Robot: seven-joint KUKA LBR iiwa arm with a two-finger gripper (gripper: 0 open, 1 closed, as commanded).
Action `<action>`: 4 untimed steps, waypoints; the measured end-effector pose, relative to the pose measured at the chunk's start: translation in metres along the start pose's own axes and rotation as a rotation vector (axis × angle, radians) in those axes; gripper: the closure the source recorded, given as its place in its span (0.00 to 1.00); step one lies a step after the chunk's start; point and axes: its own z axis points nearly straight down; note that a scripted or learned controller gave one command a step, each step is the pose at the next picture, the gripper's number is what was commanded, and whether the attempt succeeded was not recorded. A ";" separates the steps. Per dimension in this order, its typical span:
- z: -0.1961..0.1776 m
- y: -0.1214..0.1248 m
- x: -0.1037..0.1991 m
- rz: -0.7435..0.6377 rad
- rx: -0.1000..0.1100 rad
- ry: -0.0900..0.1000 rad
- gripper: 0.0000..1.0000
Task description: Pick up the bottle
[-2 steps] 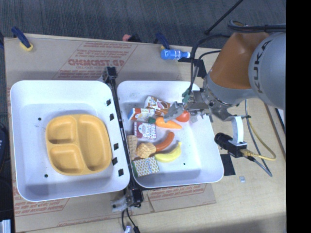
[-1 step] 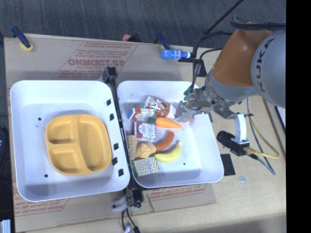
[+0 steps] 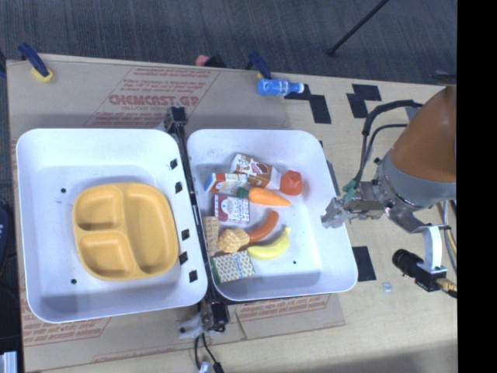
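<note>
I see two bins side by side on the bench (image 3: 373,317). The left bin (image 3: 39,208) holds a divided tray (image 3: 124,230) at its centre. The right bin (image 3: 318,247) holds a cluster toward its left wall: cartons (image 3: 237,185) at the back, carrot (image 3: 269,197), sausage (image 3: 262,225) and banana (image 3: 269,245) in front. My gripper (image 3: 332,214) sits at that bin's right rim. A bottle (image 3: 276,88) lies on the bench behind the right bin.

Bottle (image 3: 279,88) alone on bench (image 3: 233,99), approach open.
</note>
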 end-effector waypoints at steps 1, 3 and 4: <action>0.023 0.000 0.033 -0.102 0.000 0.002 1.00; 0.007 0.000 0.045 0.182 0.001 0.002 1.00; -0.035 0.000 0.009 0.049 -0.001 0.001 1.00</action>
